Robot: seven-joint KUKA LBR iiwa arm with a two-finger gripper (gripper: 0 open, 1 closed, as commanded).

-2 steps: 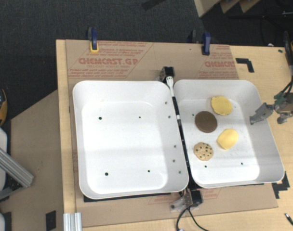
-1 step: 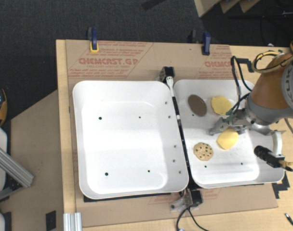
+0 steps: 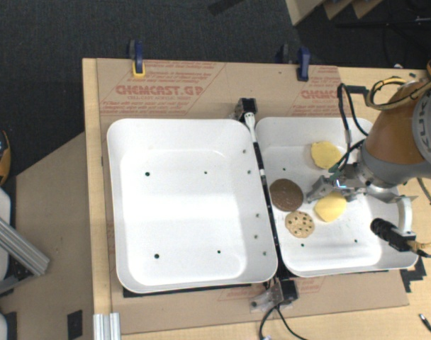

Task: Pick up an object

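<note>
The yellow lemon-shaped object (image 3: 330, 207) lies in the right bin (image 3: 357, 257), just beside the chocolate-chip cookie (image 3: 299, 224) and brown disc (image 3: 286, 194). The gripper (image 3: 336, 185) stands directly above its upper edge — finger spacing cannot be determined. Step: approach. Next move requires closure, then lift.

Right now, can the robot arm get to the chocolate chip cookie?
Probably yes. The cookie lies flat in the right bin, nothing on top of it, and the end effector hangs just beside it.
</note>
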